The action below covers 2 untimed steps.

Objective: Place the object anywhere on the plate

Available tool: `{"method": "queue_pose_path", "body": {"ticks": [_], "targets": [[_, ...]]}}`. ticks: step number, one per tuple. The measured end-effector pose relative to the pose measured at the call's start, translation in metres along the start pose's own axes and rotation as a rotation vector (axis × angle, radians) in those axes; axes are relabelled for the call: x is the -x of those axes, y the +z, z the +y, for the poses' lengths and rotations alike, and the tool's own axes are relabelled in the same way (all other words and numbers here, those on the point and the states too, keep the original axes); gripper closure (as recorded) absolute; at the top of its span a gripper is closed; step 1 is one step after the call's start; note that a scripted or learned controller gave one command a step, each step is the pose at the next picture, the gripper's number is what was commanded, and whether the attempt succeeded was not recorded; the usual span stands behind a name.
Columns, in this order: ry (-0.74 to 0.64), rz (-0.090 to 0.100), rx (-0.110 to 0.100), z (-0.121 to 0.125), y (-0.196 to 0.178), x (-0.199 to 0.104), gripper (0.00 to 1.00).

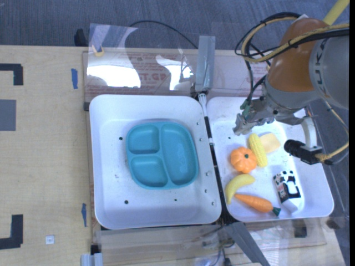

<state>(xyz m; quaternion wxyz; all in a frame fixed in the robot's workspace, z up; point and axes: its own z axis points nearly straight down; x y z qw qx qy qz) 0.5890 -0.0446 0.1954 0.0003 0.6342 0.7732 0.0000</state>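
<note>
On the counter [39, 165] two shallow white bins sit side by side. The left bin [105, 204] carries a blue plate [162, 154] with three compartments, lying near its middle. The right bin [316, 201] holds the toy food: a small orange pumpkin [243, 160], a yellow corn cob [258, 149] touching the pumpkin's right side, a pale yellow block [270, 143] just beside the corn, a yellow banana [237, 186] below the pumpkin, an orange carrot [255, 203] at the bin's near edge, and a black-and-white package [288, 188] to the right of them. The grey arm [310, 65] with its orange band reaches in from the right, and its end effector [247, 122] hangs over the far part of the right bin, just above the corn and pumpkin. Whether it is apart or together I cannot tell, and nothing shows clamped in it. All the toys lie in the right bin, well apart from the plate.
</note>
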Motion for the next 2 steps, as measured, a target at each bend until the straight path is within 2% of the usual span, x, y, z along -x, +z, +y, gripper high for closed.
{"method": "queue_pose_path", "body": {"ticks": [1, 2], "targets": [[-0.273, 0.004, -0.004, -0.0059, 0.0109, -0.0929, 1.00], [-0.271, 0.003, -0.004, -0.0060, 0.0109, -0.0914, 0.00]]}}
